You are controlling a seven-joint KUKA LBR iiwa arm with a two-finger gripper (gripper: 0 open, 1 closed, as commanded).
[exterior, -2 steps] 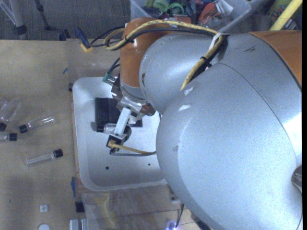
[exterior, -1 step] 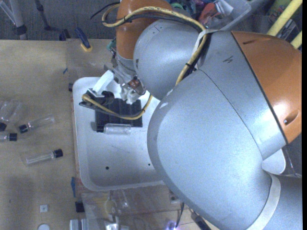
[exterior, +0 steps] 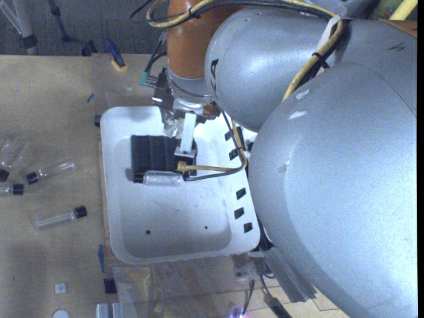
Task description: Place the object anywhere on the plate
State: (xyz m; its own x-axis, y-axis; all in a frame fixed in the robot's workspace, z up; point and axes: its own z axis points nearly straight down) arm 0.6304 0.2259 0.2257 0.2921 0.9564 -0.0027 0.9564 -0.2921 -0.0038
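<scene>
A clear glass vial (exterior: 161, 178) with a black cap on its left end lies on its side in the white bin (exterior: 172, 237), near the middle of the floor. The arm comes in from the right, its orange band high over the bin's far edge. My gripper (exterior: 175, 126) hangs below the wrist over the far part of the bin, just above and behind the vial. From this angle I cannot make out whether it touches the vial.
Several more clear vials with black caps lie loose on the wooden bench left of the bin, such as one (exterior: 54, 171) and another (exterior: 61, 216). The big grey arm body covers the right side of the bench.
</scene>
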